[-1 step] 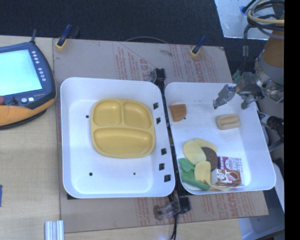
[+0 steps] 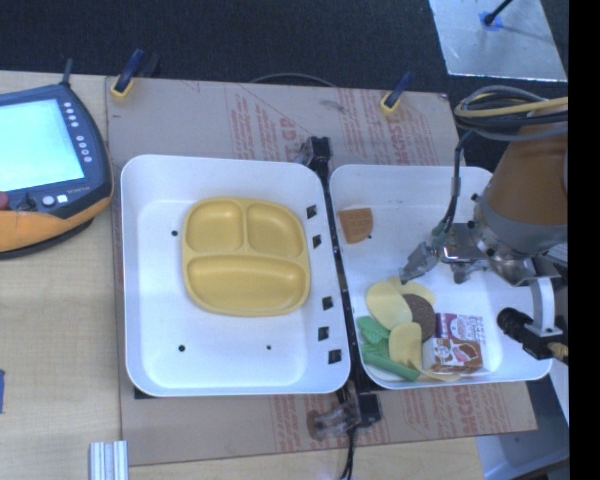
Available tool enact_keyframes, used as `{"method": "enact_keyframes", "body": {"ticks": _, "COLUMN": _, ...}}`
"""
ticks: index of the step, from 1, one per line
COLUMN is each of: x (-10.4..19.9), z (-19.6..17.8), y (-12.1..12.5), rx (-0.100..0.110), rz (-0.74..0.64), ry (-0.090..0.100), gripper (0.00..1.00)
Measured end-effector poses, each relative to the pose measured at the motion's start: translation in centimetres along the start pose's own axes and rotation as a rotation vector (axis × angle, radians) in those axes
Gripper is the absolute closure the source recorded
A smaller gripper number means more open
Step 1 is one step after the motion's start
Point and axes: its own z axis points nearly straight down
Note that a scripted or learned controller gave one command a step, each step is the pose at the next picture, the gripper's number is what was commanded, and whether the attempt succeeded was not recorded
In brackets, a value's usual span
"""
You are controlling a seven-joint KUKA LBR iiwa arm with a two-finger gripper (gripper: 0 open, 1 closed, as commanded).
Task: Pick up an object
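Camera view, looking down at a slant: the arm reaches in from 3 o'clock and the pincer hangs over the right bin, tips aimed toward 8 o'clock. Can't tell whether it's spread or pressed together, and I see nothing pinched in it.

The stuff to grab is piled at the bin's 6 o'clock: pale yellow pieces, a brown piece, something green and a printed packet. A tan square sits apart near 10 o'clock.

Left bin has a yellow divided tray.

My read: it's in the approach step, nothing picked yet. Next it needs to drop down onto one item near the pile, which is crowded, so clean aim matters.
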Motion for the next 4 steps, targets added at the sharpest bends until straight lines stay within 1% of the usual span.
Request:
{"method": "enact_keyframes", "body": {"ticks": 1, "x": -1.3, "z": 6.9, "y": -1.4, "rx": -0.013, "rz": 0.002, "ry": 0.000, "gripper": 0.00}}
{"method": "enact_keyframes", "body": {"ticks": 2, "x": -1.5, "z": 5.7, "y": -1.4, "rx": -0.014, "rz": -0.001, "ry": -0.004, "gripper": 1.00}}
{"method": "enact_keyframes", "body": {"ticks": 3, "x": -1.4, "z": 5.7, "y": -1.4, "rx": -0.014, "rz": -0.001, "ry": -0.004, "gripper": 0.00}}
{"method": "enact_keyframes", "body": {"ticks": 4, "x": 1.5, "z": 6.8, "y": 2.6, "rx": -0.016, "rz": -0.005, "ry": -0.003, "gripper": 0.00}}
